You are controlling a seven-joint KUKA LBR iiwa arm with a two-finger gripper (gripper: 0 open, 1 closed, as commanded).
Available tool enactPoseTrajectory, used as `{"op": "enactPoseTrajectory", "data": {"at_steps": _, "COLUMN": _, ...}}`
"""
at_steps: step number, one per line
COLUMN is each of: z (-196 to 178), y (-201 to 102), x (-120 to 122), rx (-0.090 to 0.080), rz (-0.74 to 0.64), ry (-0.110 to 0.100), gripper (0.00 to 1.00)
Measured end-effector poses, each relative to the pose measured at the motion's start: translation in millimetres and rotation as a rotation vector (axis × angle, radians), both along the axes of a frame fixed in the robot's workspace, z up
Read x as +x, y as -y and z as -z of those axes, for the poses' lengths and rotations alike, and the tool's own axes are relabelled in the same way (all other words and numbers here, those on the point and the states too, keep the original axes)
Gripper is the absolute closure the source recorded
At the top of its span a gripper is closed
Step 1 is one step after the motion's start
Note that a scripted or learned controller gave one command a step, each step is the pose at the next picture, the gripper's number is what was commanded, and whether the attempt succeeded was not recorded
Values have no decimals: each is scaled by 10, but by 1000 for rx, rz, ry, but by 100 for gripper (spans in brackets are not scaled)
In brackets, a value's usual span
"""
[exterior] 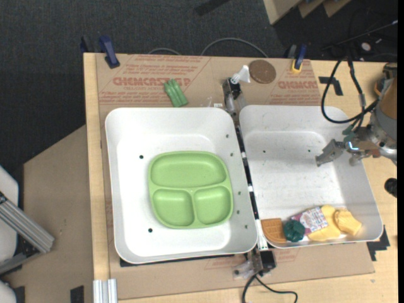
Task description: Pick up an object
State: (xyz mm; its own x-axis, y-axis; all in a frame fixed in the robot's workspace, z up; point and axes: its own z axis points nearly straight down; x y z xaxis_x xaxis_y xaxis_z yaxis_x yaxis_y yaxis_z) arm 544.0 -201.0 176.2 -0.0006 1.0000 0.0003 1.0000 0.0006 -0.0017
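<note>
My gripper (339, 154) hangs over the right side of the right bin (278, 122), open, with nothing between its fingers. The loose objects lie in a row along that bin's near edge, well below the gripper: a brown flat cookie-like piece (270, 229), a dark green lump (293, 231), a small printed packet (312, 219), a yellow piece (325, 232) and an orange-yellow piece (348, 222). The left bin (126, 169) holds a green divided plate (189, 189).
Beyond the bins, on the cardboard, lie a green clip-like item (176, 94) and a brown disc (262, 72). Black cables (334, 93) loop near the arm at the right. A small white-and-black fixture (234, 87) stands at the bins' far junction.
</note>
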Motion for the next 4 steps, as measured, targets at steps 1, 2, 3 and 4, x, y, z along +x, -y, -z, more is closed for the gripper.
{"op": "enactPoseTrajectory", "data": {"at_steps": 1, "z": 951, "y": 185, "x": 991, "rx": 8, "rz": -5, "ry": 4, "gripper": 0}}
{"op": "enactPoseTrajectory", "data": {"at_steps": 2, "z": 364, "y": 226, "x": 612, "rx": 1, "rz": 2, "ry": 1, "gripper": 0}}
{"op": "enactPoseTrajectory", "data": {"at_steps": 3, "z": 940, "y": 192, "x": 554, "rx": 7, "rz": -1, "ry": -2, "gripper": 0}}
{"op": "enactPoseTrajectory", "data": {"at_steps": 4, "z": 907, "y": 197, "x": 500, "rx": 4, "rz": -2, "ry": 2, "gripper": 0}}
